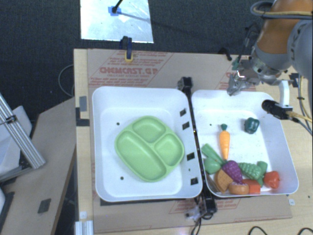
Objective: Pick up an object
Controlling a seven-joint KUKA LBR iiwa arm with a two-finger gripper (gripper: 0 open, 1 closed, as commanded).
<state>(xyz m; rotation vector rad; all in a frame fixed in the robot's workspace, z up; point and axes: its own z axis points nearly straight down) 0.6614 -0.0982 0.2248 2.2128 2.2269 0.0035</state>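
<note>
At 12 o'clock over the right bin, gripper hangs empty, finger gap unreadable; approach step; next: descend toward carrot at 6 o'clock.

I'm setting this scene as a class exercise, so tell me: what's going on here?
A grey robot arm reaches in from the right, its pincer hovering over the far edge of the right bin, holding nothing visible. That bin holds toy food: a carrot, a dark green pepper, and a heap near the front including purple grapes and a tomato. The left bin holds a green divided plate. Nothing has been picked up yet.
</note>
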